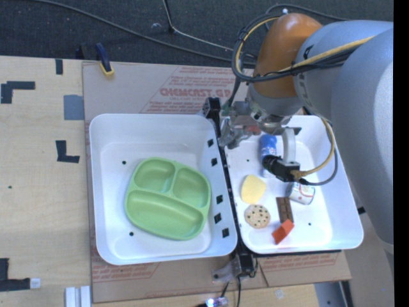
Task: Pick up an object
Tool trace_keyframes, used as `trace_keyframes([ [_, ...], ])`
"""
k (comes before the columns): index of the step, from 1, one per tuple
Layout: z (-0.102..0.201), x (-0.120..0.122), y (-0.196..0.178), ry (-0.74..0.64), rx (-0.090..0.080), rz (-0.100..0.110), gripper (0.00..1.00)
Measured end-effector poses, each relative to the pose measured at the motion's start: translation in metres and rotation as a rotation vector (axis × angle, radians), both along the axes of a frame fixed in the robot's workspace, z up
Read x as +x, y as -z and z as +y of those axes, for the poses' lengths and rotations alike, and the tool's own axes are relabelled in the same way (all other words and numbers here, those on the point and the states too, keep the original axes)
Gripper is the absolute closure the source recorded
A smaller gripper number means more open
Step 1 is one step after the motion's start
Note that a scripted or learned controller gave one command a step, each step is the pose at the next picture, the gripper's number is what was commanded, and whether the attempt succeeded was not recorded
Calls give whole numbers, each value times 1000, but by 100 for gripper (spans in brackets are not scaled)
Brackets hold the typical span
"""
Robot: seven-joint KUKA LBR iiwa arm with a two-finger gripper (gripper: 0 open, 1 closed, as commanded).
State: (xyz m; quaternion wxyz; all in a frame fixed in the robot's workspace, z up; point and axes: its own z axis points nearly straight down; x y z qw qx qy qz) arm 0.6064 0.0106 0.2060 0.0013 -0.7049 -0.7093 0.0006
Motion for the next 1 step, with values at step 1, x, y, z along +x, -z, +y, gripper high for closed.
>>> trace_keyframes([
  [1, 51, 7, 5, 0, 0, -1, 100],
])
